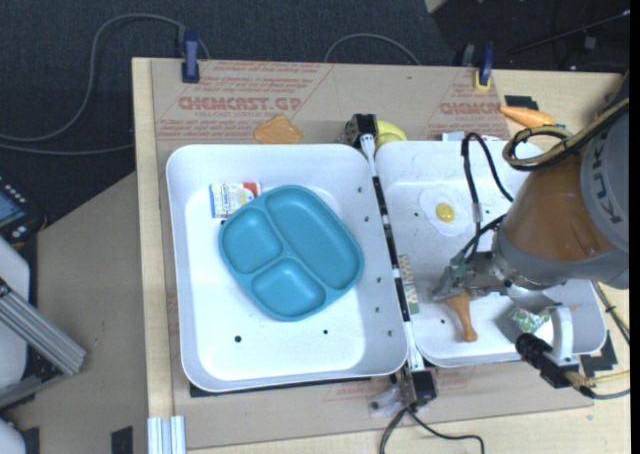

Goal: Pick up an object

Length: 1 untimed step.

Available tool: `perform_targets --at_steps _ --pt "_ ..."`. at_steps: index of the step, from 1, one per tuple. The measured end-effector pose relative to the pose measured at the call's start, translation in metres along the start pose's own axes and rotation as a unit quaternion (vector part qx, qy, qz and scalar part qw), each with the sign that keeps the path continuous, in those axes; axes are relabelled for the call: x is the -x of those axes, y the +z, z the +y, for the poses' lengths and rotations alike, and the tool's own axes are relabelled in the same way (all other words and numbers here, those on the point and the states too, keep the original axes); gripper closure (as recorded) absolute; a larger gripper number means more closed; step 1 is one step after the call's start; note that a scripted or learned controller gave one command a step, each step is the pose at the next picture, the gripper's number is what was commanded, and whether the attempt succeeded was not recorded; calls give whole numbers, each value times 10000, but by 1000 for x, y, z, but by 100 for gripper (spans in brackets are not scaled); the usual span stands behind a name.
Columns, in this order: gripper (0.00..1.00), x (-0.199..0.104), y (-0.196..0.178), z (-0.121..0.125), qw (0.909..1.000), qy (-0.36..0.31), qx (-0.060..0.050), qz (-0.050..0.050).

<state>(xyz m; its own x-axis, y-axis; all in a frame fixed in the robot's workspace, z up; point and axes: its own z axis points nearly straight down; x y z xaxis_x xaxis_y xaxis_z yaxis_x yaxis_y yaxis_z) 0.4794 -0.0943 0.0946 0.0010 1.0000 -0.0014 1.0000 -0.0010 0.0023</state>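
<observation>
A grey KUKA arm with an orange band above the wrist reaches in from three o'clock over the right-hand shallow white bin, its two-finger gripper lowered toward the bin floor near the bin's seven o'clock corner. Whether the jaws are apart or together cannot be told; the wrist and its cabling hide much of them. An orange carrot-shaped plastic toy lies on the bin floor just beside the gripper, at its five o'clock, and whether the two touch cannot be told. A white fried-egg toy with a yellow yolk sits near the middle of the same bin, at the gripper's twelve o'clock and apart from it.

In the left-hand shallow white bin, a blue three-compartment plastic plate lies near the centre, tilted slightly in plan. A small white packet with red and blue print rests at the plate's ten o'clock, touching or just tucked under its rim.

On the brown cardboard sheet beyond the bins, an orange rounded piece lies at the left bin's twelve o'clock edge, and a yellow rounded object sits at the gap between the two bins. Two blue clamps hold the sheet's far edge.
</observation>
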Motion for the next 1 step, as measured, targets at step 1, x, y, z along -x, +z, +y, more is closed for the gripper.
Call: perform_targets --at_steps 1 --pt "100 -75 -96 44 10000 -55 50 12"
